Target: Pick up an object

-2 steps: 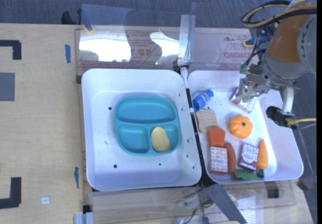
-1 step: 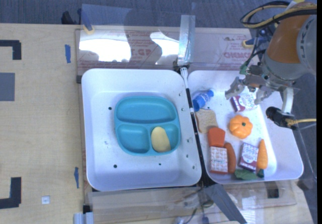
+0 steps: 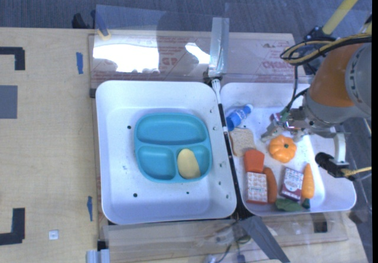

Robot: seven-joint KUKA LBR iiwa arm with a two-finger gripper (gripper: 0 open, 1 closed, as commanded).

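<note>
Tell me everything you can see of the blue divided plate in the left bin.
The blue divided plate is a glossy light-blue tray, plastic by its look, with rounded corners and three compartments: one long one at the far side, two smaller at the near side. It lies flat in the middle of the left bin. A pale yellow, egg-shaped item rests in the near right compartment; the other two hold nothing.

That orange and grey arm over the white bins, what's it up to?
The arm's end effector is down in the right bin, just above a small orange pumpkin toy, apparently trying to pick something up. Nothing is visibly held. Around it lie a blue bottle, a toast slice, a carrot and small cartons. The left bin holds a blue divided tray with a yellow piece.
</note>
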